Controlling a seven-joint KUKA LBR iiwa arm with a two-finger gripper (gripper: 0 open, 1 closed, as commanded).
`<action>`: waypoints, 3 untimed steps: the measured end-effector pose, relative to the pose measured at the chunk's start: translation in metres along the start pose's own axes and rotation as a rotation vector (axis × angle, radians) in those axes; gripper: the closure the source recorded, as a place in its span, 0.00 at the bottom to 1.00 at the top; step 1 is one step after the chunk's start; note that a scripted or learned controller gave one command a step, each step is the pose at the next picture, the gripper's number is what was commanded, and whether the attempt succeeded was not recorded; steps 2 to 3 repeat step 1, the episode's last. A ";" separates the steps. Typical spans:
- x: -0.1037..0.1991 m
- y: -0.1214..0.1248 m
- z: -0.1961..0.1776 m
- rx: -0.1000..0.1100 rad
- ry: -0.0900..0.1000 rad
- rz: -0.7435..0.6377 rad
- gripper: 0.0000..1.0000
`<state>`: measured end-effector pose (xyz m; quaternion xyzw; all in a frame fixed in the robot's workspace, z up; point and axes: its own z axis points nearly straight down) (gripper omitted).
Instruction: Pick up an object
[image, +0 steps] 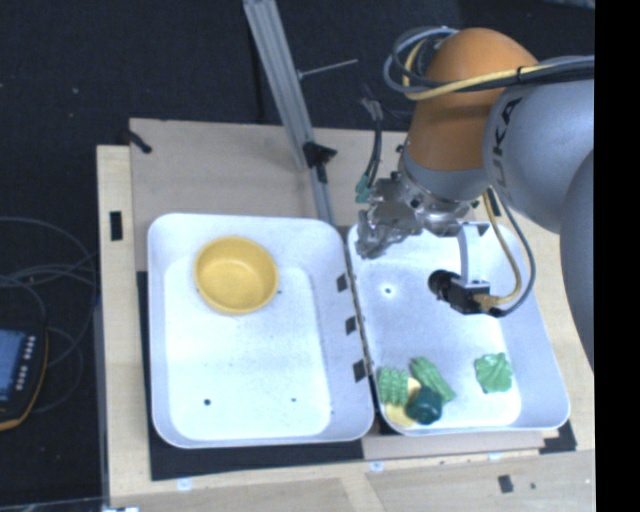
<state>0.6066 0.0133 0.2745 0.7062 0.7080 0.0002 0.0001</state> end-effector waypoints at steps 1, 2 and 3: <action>0.054 -0.002 0.016 0.001 0.000 0.000 1.00; 0.054 -0.002 0.016 0.001 0.000 0.000 1.00; 0.054 -0.002 0.016 0.001 0.000 0.000 1.00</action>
